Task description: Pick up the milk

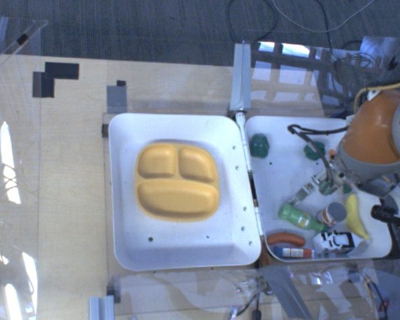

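Nearest, along the front wall of the right bin [387, 251]: a red sausage [287, 238], a small tube [294, 252] just in front of it, and the milk [337, 241], a black-and-white carton lying near the front right corner. Not grasped, well clear of the gripper.

Just behind the milk: a banana [357, 217], running front to back, its near tip at the carton's right edge; whether touching, cannot tell. Left of that, a can [333, 213] and a green bottle [300, 217] lying on its side.

Farther back, over the middle of the same bin: gripper [318, 185], hanging above the can and bottle, nothing seen in its grasp; released or clenched, cannot tell. Behind it the arm [377, 135], orange band uppermost, reaching in from the right.

Toward the back wall: a dark green lump [259, 145] near the left corner and a teal piece [313, 152] beside the arm.

In the left bin [120, 179]: a yellow tray [179, 181] with three compartments, roughly centred.

Farthest: black marks [54, 76] on the bench [53, 179], and cables [300, 5] on the floor.
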Controlling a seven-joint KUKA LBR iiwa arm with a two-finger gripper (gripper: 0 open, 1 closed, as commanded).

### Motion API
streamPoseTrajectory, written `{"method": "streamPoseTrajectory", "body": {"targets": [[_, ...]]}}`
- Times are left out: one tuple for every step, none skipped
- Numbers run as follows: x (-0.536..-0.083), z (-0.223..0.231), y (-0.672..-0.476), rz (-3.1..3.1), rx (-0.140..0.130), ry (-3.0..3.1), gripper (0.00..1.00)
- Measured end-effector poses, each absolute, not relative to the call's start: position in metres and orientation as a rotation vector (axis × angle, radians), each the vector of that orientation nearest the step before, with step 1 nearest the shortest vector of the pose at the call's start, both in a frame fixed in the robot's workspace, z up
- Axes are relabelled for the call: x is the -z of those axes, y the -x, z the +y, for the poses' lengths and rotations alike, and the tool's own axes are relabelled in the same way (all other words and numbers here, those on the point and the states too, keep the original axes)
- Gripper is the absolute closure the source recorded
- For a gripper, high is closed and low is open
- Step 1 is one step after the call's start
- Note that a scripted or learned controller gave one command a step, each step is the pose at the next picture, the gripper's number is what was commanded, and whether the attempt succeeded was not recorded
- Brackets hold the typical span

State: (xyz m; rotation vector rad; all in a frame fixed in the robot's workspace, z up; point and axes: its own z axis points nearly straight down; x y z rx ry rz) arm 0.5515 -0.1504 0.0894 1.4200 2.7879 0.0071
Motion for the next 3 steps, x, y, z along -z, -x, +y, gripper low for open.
{"method": "streamPoseTrajectory", "body": {"targets": [[-0.227, -0.205, -0.605, 2.748, -0.004, -1.501, 0.00], [-0.105, -0.199, -0.581, 2.664, -0.022, -1.623, 0.00], [-0.115, -0.200, -0.582, 2.662, -0.019, -1.617, 1.00]]}}
